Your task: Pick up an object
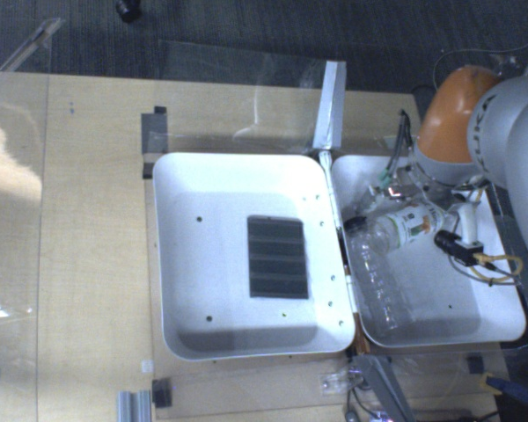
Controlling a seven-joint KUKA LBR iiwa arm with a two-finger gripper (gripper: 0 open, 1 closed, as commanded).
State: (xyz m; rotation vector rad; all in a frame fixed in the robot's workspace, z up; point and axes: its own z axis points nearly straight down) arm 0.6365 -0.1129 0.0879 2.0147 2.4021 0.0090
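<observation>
A small clear bottle (403, 229) with a white and green label and a dark cap lies on its side in the right bin (502, 319). A second clear, ribbed plastic bottle (374, 281) lies just below it along the bin's left wall. My gripper (394, 187) reaches down into the upper part of the right bin, right above the labelled bottle, under the orange band (453, 112). The arm's body and wiring hide how it meets the bottle. In the left bin (185, 236) a dark ribbed rectangular block (277, 256) lies flat.
A black and yellow cable (473, 258) loops over the right bin's right side. A grey metal strip (330, 104) stands behind the gap between the bins. A clear plastic sheet covers the bench on the left.
</observation>
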